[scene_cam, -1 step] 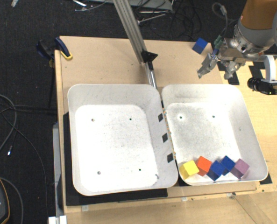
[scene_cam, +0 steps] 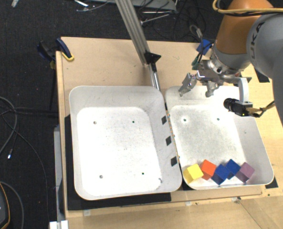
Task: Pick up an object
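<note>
Several small blocks lie in a row along the near edge of the right bin [scene_cam: 256, 142]: a yellow block [scene_cam: 193, 172], an orange block [scene_cam: 208, 168], two blue blocks [scene_cam: 225, 171] touching each other, and a purple block [scene_cam: 246, 171]. My gripper [scene_cam: 197, 88] hangs over the far edge of the right bin, well away from the blocks. Its two fingers [scene_cam: 186, 85] are spread apart with nothing between them.
The left bin [scene_cam: 79, 128] sits beside the right one, with black clips along their shared edge. A slanted metal pole [scene_cam: 134, 25] rises from behind the bins. A blue-and-yellow clamp [scene_cam: 62, 49] grips the bench's far left corner.
</note>
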`<move>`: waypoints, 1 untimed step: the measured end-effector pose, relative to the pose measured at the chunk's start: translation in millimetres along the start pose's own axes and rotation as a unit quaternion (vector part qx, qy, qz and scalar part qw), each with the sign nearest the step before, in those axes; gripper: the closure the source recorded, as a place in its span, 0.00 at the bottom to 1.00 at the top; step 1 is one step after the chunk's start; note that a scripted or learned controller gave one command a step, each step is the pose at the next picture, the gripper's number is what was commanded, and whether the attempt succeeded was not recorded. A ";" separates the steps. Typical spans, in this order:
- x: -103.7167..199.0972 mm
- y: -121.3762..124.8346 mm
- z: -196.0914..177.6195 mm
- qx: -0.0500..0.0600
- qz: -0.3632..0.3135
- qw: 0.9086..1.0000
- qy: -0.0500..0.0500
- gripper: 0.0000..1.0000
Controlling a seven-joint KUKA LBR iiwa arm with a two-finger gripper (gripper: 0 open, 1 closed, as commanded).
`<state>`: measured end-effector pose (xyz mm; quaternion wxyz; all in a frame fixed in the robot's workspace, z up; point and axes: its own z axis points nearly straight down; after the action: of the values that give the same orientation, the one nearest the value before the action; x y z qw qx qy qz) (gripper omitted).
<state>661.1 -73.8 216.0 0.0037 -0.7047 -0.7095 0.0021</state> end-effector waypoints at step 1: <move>-1.6 -98.3 23.1 0.000 0.005 1.000 -0.001 0.00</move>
<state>562.6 -75.9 193.8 0.0032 -0.7083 -0.7059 0.0025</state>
